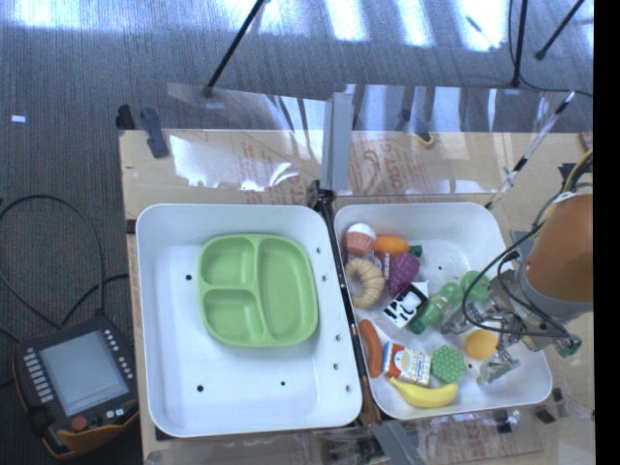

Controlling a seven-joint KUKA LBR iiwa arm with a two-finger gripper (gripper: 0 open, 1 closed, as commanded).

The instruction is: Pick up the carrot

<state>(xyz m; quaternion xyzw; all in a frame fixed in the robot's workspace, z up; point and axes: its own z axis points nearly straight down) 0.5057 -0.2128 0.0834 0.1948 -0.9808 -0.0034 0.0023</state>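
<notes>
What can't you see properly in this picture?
- Gripper: blurred and tangled in cables in the camera view, so open or shut is unclear.
- Arm: cut off by the right edge.
- Carrot: its end is tucked behind the cupcake.
- Carton: label too small to read.
- Banana: lies partly under the carton.

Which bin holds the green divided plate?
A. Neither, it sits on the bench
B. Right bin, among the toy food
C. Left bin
C: the green plate lies alone in the left bin, while the carrot and other toy food sit in the right bin.
</notes>
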